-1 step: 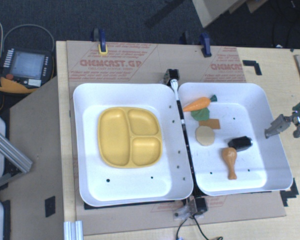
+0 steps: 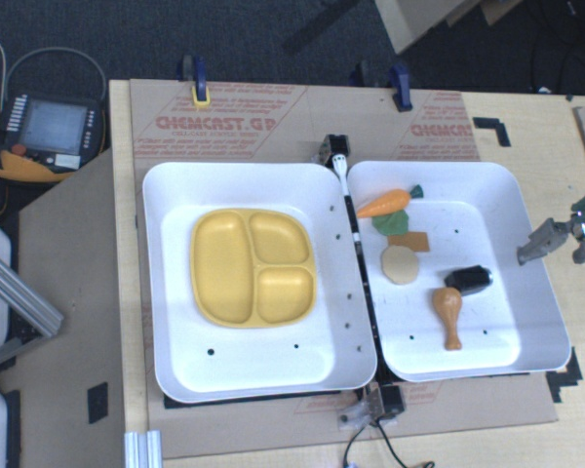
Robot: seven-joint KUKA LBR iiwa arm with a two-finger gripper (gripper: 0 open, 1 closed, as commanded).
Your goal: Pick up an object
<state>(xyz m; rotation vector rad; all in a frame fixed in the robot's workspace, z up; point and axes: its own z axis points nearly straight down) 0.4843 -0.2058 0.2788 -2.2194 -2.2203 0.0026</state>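
The right bin point(image 2: 526, 203) holds several small items. An orange carrot point(image 2: 382, 203) lies at its upper left, with a green piece point(image 2: 394, 223) and a brown block point(image 2: 413, 243) just below it. A beige round piece point(image 2: 401, 265) sits under those. To its right lies a black object point(image 2: 468, 279), and a tan drumstick point(image 2: 448, 314) lies below that. My gripper point(image 2: 548, 241) hangs over the right rim of this bin, right of the black object and apart from every item.
The left bin point(image 2: 166, 213) holds a yellow compartment plate point(image 2: 253, 266). Both bins rest on a brown board point(image 2: 273, 115) held by blue clamps point(image 2: 197, 74) at the back. A screen device point(image 2: 51, 130) sits off the bench at the far left.
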